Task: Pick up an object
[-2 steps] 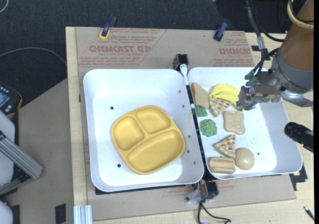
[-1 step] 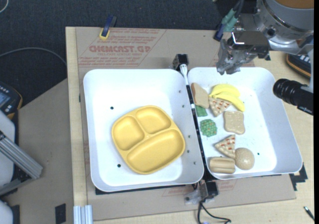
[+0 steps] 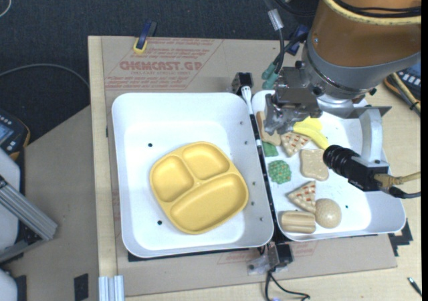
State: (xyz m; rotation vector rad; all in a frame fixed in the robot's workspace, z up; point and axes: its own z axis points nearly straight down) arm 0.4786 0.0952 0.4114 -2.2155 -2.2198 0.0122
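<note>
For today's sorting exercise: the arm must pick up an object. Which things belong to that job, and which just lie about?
Job: gripper; toy banana; pizza slice; green piece; right bin.

Lying about: yellow divided plate; left bin; blue-and-yellow clamp.

You look down from one camera fixed high above the bench [image 3: 174, 59], tipped at a slant. It sits far enough back to show you both white bins at once, the left bin [image 3: 134, 119] and the right bin [image 3: 381, 209], side by side. The big arm [image 3: 364, 19] comes in from your right, close under the camera.
</note>
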